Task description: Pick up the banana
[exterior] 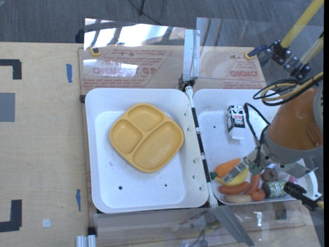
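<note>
Item: banana (235, 177), yellow, lying in the near corner of the right bin (216, 138), wedged among toy food: carrot (227, 167) touching its far side, sausage (236, 189) along its near side, further red and pale pieces against the bin's front wall

Gripper (255, 163): low over the pile, just right of the banana's right end; whether it is open, closed, or gripping anything cannot be told from here, and no part of the banana is seen held

Arm (295, 125): grey with orange band, reaching in from the right

Other contents: milk carton (236, 122), upright, well apart from the pile; yellow divided plate (147, 137) in the left bin (103, 153)

Handling note, as judgement: the grasp should straddle the banana across its narrow width, at a stretch free of carrot and sausage, then lift straight up so neighbours are not dragged along; a grip too near the tip would likely slip

Obscured: the banana's right end and the objects beneath the wrist are covered by the arm; a dark green item (275, 189) beside it is too unclear to name
</note>
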Robot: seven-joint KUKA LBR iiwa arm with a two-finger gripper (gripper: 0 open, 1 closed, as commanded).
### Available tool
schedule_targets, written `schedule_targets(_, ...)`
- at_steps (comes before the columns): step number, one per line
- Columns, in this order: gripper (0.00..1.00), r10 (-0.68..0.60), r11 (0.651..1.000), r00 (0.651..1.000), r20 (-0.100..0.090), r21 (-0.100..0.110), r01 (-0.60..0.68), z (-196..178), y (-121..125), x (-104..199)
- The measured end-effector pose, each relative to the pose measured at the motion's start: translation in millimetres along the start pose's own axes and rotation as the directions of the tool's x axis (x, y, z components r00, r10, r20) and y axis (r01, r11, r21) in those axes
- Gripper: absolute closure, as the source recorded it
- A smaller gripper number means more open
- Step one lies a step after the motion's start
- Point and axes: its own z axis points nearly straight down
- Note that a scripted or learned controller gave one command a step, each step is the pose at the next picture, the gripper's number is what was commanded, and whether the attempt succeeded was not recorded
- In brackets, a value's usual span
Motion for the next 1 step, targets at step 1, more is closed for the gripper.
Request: schedule_targets(1,0.0,-0.006,1.0,1.0,0.004,-0.009,0.006,6.9,7.2,-20.5)
